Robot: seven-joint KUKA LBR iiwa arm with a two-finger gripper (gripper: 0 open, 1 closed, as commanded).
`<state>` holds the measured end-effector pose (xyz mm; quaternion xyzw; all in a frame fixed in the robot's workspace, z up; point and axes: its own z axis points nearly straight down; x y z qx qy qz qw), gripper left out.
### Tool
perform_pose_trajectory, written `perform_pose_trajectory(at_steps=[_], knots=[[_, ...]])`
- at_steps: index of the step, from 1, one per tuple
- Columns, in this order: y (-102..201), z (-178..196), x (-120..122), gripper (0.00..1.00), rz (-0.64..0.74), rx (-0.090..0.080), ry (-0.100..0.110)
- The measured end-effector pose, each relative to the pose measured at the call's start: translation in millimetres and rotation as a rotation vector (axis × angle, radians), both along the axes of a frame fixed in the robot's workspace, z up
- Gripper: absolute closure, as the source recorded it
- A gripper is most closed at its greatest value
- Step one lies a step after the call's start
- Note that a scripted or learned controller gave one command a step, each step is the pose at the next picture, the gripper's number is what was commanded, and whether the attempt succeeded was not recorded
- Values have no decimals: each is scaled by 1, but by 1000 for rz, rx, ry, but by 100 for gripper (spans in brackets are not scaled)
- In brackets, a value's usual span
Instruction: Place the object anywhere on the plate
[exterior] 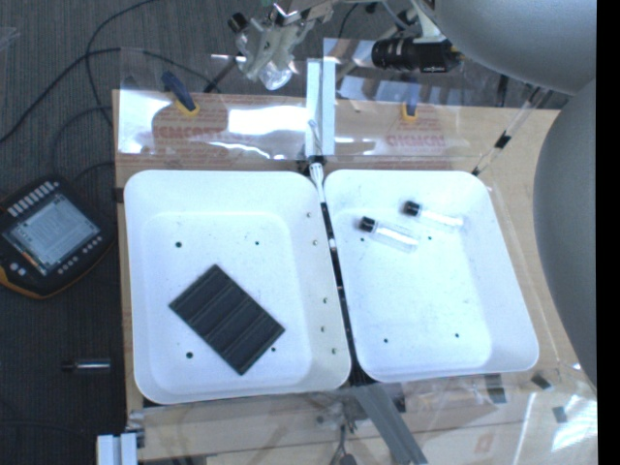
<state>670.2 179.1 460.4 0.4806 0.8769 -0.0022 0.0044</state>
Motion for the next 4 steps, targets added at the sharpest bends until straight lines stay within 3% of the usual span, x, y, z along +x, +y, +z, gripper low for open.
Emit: perform_pose_trajectory(at_steps=[4], knots=[[3,35,2,100,0,-8,-6]])
